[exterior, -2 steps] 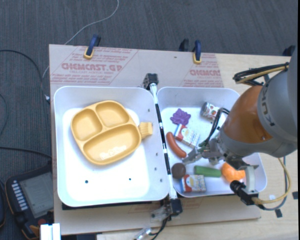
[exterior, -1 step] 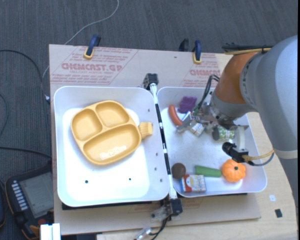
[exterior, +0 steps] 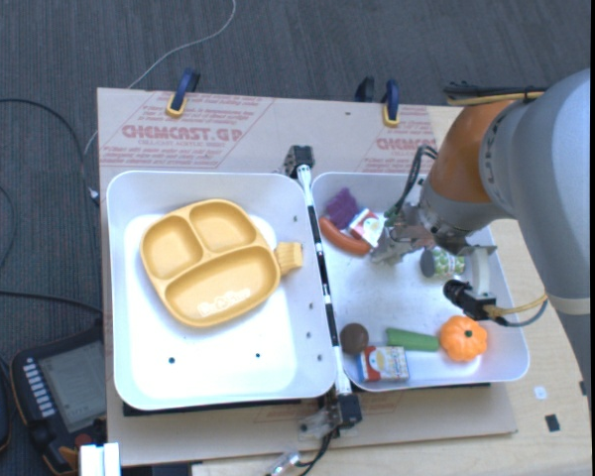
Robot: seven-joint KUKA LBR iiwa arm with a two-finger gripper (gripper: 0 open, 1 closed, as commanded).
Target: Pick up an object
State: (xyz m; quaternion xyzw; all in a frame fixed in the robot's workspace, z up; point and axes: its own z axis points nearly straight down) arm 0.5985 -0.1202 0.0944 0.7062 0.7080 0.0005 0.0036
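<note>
My gripper [exterior: 391, 247] hangs low over the upper middle of the right bin [exterior: 416, 300], just right of a small white, red and green packet [exterior: 368, 227]. An orange-red sausage [exterior: 343, 238] lies to the packet's left, and a purple bunch [exterior: 340, 206] sits above it. A green and white item [exterior: 444, 263] rests just right of the gripper, partly hidden by the wrist. Nothing shows as lifted off the bin floor.
Along the right bin's front lie a brown ball [exterior: 354, 337], a red and white carton [exterior: 385, 364], a green cucumber [exterior: 412, 339] and an orange pumpkin [exterior: 463, 338]. The left bin [exterior: 144, 365] holds a yellow divided plate [exterior: 213, 261].
</note>
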